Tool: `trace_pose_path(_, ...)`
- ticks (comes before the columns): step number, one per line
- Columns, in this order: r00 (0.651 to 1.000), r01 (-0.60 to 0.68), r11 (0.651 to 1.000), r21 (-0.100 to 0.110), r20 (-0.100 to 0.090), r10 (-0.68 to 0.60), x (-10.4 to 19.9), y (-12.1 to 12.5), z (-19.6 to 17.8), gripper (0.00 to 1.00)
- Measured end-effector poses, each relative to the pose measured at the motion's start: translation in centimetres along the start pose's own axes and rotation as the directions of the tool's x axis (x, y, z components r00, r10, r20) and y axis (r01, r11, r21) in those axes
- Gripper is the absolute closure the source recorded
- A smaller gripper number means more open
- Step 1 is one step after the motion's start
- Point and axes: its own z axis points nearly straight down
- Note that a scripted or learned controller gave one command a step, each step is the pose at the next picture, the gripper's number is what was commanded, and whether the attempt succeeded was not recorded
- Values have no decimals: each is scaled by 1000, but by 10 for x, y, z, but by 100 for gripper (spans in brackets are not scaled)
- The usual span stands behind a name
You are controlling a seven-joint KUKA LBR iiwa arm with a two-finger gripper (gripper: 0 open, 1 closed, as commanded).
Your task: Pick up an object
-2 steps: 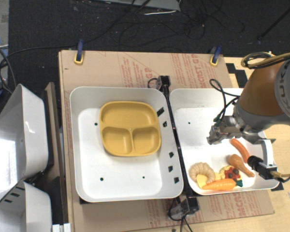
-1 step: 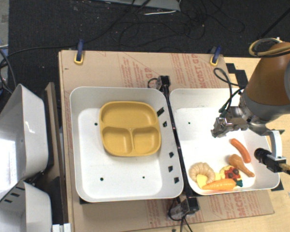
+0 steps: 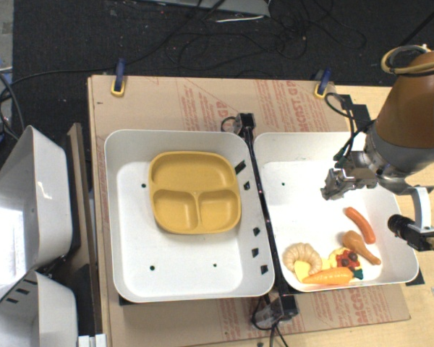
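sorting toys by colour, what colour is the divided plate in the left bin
Mustard yellow, plain with no pattern; the divided plate shows best in the camera view.

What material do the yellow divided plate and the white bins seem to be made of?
The yellow divided plate looks like moulded plastic with a matte finish: uniform colour, rounded compartment edges, no glare. The two white bins also look like plastic, smooth and slightly satin, with rounded corners and thin rims, though painted metal cannot be excluded.
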Motion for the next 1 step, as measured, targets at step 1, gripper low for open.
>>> trace_pose_path(1, 1000, 5, 1000, 1, -2, -5, 55, 21, -5, 100)
